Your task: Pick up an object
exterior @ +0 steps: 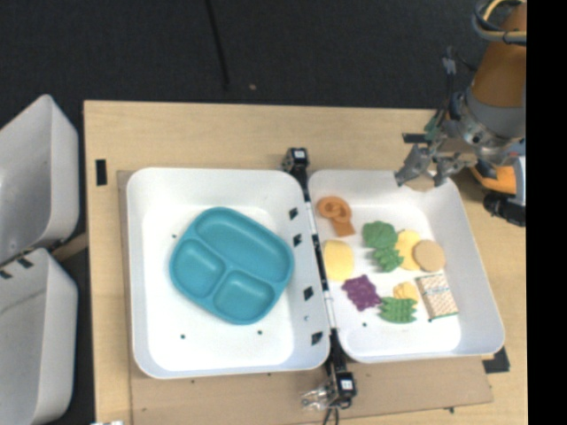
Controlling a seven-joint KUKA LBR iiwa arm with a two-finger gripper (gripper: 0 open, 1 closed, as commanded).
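Camera view shows the task at its start: no object is lifted yet, and all the toys lie in the right bin (447,202). The gripper (422,170) hangs over the far right corner of this bin, above the bare white floor, well apart from the toys. I cannot tell how it stands, wide or narrow, because it is small and dark against the arm (496,87); nothing shows in it. The toys are grouped in the middle and near part of the bin: an orange piece (336,213) near the far left side, a yellow piece (337,259) just below it by the left wall, a green piece (381,242) in the middle, a tan disc (430,256) to its right, a purple piece (361,291), a second green piece (398,309) and a patterned packet (437,296) toward the near edge. So I judge that choosing a toy, coming down, closing and lifting are all left to do. The left bin (151,326) carries a blue tray (232,265) with three compartments, near its middle. Both bins sit side by side on a light wooden bench (221,131), joined along the middle. Around the bench the floor is dark, and white shapes (35,175) stand at the left.
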